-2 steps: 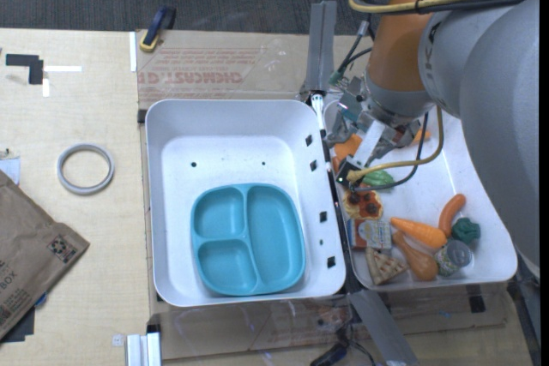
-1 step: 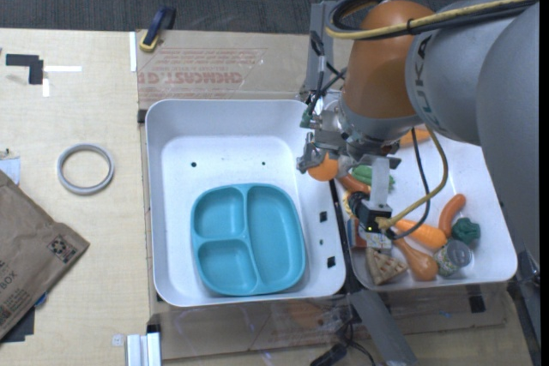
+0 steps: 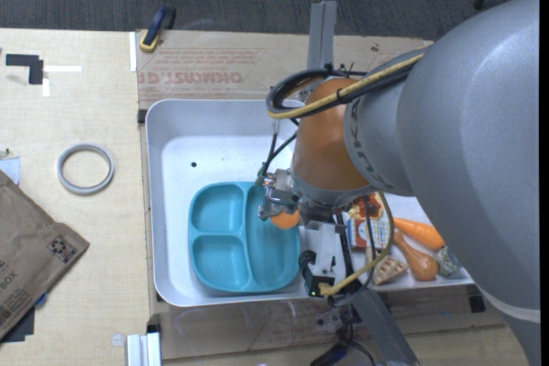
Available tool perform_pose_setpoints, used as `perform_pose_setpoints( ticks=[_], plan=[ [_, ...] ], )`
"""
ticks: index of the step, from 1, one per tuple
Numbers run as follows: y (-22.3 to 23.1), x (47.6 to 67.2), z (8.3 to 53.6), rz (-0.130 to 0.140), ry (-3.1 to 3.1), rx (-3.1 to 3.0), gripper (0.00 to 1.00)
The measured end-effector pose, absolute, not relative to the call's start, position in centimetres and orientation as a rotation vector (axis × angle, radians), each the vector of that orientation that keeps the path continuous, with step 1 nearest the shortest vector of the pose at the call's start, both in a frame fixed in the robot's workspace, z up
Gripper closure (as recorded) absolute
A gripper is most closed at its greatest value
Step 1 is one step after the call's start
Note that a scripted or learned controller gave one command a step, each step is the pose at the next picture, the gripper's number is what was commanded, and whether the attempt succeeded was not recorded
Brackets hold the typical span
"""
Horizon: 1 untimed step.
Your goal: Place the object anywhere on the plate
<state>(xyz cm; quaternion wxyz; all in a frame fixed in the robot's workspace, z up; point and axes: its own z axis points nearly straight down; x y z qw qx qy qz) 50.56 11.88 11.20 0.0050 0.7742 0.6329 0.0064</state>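
One orange object (image 3: 284, 219) over the blue plate's (image 3: 225, 249) edge.

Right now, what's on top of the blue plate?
The blue plate has bare left compartments. An orange object sits at its right edge beneath the pincer; the arm covers the rest.

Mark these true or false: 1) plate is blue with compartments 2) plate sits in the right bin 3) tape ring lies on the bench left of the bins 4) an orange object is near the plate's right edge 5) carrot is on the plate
1) True: the plate is blue with three compartments.
2) False: it sits in the left bin.
3) True: the tape ring lies on the bench.
4) True: an orange object sits there, under the gripper.
5) False: the carrot lies in the right bin.
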Motion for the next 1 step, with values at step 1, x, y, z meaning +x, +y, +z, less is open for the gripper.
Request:
perform_pose_setpoints(
  ticks=[1],
  plan=[
    [12.04,49.97,10.17,-0.005,1.993,2.430,0.00]
  ],
)
